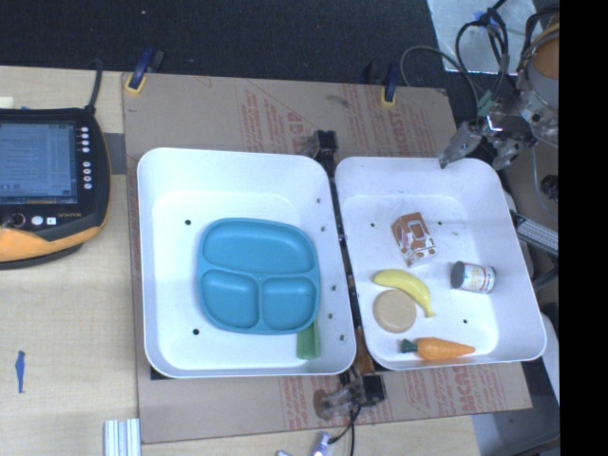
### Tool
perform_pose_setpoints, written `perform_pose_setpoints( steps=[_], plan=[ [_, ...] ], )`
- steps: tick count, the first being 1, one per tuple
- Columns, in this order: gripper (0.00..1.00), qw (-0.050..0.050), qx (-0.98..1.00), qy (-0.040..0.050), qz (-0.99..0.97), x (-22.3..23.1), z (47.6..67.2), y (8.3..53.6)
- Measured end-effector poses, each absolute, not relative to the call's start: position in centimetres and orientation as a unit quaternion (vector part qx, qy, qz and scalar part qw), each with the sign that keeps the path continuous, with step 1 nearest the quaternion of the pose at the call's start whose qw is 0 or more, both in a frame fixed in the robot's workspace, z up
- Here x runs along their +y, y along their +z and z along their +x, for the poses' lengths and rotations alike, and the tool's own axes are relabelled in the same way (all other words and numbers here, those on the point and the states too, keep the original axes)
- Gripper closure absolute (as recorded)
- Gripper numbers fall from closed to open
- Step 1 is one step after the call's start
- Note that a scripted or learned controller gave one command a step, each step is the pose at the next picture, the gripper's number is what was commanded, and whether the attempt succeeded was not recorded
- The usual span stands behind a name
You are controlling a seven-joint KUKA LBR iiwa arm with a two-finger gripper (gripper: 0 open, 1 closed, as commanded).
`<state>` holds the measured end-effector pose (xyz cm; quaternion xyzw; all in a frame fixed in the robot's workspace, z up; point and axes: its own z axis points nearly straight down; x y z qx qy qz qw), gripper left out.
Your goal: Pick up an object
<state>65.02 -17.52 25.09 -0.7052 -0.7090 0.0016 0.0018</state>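
The right bin (494,193) holds a brown and white packet (413,237), a yellow banana (406,288), a small grey can (472,276) lying on its side, a tan round disc (394,311) and an orange carrot (439,349) near the front wall. My gripper (478,152) hangs over the bin's back right corner, well clear of all of them. Its two grey fingers stand apart and open, with nothing between them.
The left bin (166,207) carries a blue divided plate (257,275) and a green piece (307,342) at its front right corner. A teach pendant (43,183) lies on the bench at far left. Cables loop above the arm's wrist (537,65).
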Motion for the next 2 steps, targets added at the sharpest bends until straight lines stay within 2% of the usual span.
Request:
perform_pose_setpoints(
  steps=[1,2],
  plan=[
    [0.0,0.002,-0.71,0.0022,-0.705,-14.2,64.9,15.9],
    [0.0,0.002,-0.71,0.0026,-0.704,-11.5,63.2,9.4]
  ],
)
